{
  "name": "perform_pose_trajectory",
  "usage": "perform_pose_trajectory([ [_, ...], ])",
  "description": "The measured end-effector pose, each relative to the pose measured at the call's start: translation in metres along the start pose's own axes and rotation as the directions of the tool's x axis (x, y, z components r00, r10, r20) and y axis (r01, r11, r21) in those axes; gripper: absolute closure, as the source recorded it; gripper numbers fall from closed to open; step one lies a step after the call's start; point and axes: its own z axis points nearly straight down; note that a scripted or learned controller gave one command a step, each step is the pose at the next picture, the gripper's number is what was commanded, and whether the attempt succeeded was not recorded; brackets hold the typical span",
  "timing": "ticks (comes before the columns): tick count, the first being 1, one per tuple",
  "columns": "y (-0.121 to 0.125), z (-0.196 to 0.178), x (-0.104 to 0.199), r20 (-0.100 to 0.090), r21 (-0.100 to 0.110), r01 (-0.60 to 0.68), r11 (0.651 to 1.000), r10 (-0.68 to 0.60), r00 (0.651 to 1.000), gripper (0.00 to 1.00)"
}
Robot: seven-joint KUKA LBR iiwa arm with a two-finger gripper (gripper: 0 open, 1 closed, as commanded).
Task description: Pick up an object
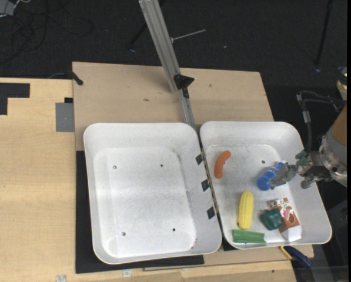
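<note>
In the right bin (246, 131) lie an orange sausage-shaped toy (221, 163), a blue object (266, 180), a yellow corn cob (246, 209), a dark green object (272, 219), a red and white packet (288, 212) and a flat green piece (248, 236). My gripper (296, 176) hangs low over this bin's right side, open. Its left finger (283, 174) sits right against the blue object, which lies outside the fingers, to their left. Nothing is between the fingers.
The left bin (104, 135) stands beside the right one, with black clips (205, 184) along the shared rim. A slanted aluminium rail (163, 46) rises behind the bins. The arm (337, 151) comes in from the right edge.
</note>
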Motion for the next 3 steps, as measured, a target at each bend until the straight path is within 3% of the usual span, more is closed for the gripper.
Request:
perform_pose_trajectory([
  [1, 0.0, 0.0, 0.0, 0.0, -0.001, -0.003, 1.0, 0.003, 1.0, 0.0],
  [2, 0.005, 0.062, -0.001, -0.001, 0.006, 0.0, 1.0, 0.0, 1.0, 0.0],
  [3, -0.001, 0.119, -0.007, 0.003, -0.004, -0.001, 1.0, 0.001, 1.0, 0.0],
])
